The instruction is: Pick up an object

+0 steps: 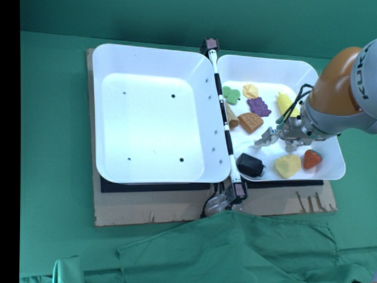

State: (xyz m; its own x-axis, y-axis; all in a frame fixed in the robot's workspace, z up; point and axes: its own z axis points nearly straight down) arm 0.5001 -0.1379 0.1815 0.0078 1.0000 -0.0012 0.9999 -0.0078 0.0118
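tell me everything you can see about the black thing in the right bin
The black block is a small, chunky, rounded piece with a dull, dark finish, maybe plastic or rubber. It lies tilted on the floor of the right bin, in the near corner by the divider between the bins. Nothing touches it: the pale yellow heart lies apart on its right, and the gripper hangs above and beyond it.

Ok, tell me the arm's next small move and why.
Probably lower the gripper straight down and a little toward the brown waffle, the nearest piece. It hangs over bare floor of the right bin, among the toys, with nothing visibly between its fingers, so no object is picked yet.
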